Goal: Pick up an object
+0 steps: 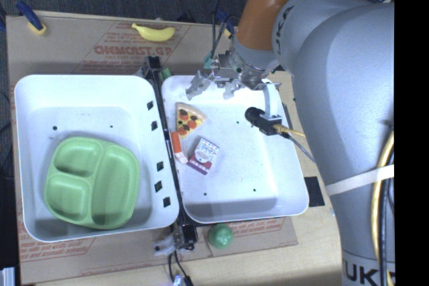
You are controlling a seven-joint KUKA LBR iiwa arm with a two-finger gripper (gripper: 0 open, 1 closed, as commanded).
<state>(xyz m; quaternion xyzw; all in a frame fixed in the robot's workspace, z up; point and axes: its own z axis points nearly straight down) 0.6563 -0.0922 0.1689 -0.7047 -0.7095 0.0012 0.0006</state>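
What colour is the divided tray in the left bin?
Light green all over; the divided tray shows plainly in the camera view, lying in the left bin.

Bench [80,258] covered with brown cardboard, bearing two white bins side by side, left bin [27,144] and right bin [281,191], plus yellow banana [153,31] behind and green ball [220,236] in front.

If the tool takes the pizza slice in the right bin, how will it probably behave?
The pizza slice looks like a thin, flat toy, so it is probably light and stiff. Lying flat on the right bin floor, it may slide rather than roll, and its low edges could be hard to pinch.
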